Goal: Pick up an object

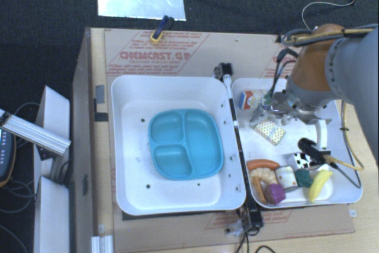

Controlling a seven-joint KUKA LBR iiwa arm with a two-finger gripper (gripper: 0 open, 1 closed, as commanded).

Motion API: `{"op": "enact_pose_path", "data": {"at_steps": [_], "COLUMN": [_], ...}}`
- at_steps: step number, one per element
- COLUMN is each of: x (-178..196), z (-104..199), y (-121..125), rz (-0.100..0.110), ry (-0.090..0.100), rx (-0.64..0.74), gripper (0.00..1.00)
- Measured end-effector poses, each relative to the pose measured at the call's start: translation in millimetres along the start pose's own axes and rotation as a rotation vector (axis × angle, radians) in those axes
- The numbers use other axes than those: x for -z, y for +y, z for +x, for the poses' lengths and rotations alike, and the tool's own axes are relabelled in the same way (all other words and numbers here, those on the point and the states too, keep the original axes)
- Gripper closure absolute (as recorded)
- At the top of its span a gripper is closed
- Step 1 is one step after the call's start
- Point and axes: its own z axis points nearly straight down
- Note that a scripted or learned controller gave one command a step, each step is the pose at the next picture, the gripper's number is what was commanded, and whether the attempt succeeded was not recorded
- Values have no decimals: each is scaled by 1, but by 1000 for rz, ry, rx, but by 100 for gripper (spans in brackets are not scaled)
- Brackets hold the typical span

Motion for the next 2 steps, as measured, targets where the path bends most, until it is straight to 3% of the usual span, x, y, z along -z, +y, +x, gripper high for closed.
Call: {"op": "enact_pose_path", "data": {"at_steps": [1,2], "x": [11,11], "z": [0,0], "y": [1,1], "rz": [-3,-3], "ry": [0,0], "rx": [1,1], "gripper": [100,0]}}
